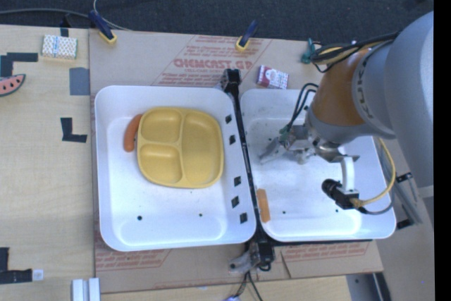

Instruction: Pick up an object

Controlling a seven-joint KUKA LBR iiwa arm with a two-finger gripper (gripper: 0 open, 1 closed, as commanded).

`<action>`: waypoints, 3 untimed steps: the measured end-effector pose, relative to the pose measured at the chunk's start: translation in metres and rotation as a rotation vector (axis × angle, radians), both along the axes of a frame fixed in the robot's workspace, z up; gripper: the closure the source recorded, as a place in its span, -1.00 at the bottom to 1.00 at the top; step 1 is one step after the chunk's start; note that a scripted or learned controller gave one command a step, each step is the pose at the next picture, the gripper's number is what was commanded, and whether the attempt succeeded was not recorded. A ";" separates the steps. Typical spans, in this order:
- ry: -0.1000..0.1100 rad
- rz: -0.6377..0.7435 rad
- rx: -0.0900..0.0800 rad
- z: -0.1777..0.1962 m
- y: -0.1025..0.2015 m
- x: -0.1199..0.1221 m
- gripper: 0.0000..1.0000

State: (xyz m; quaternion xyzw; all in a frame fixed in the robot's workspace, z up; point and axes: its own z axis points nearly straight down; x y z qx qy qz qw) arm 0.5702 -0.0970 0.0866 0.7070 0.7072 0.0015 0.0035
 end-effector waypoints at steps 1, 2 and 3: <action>0.006 0.001 0.002 -0.002 0.004 0.098 -1.00; 0.007 0.003 -0.001 0.009 0.003 0.098 1.00; 0.008 0.003 -0.001 0.008 0.003 0.098 -1.00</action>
